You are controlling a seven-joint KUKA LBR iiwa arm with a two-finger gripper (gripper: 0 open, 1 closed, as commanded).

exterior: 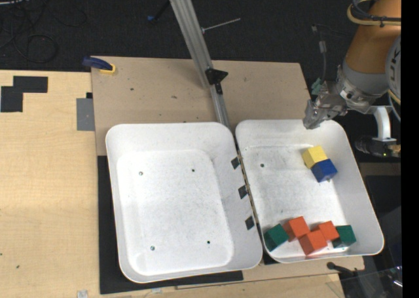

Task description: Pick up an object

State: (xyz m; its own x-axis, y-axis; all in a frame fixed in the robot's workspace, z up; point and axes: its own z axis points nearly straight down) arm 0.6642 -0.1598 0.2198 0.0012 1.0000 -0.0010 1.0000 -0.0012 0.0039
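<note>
While hovering: gripper (317,114) hangs over the right bin's (288,159) far rim
Fingers: cannot tell whether apart or together
Nearest target: yellow block (314,155), touching blue block (324,170)
Direction: just toward the camera from the gripper, and lower

The arm (370,41) has a rounded orange band above a grey wrist ring, black cables looping over its top, a white fitting at its side, and a small grey metal gripper (317,114).
</note>
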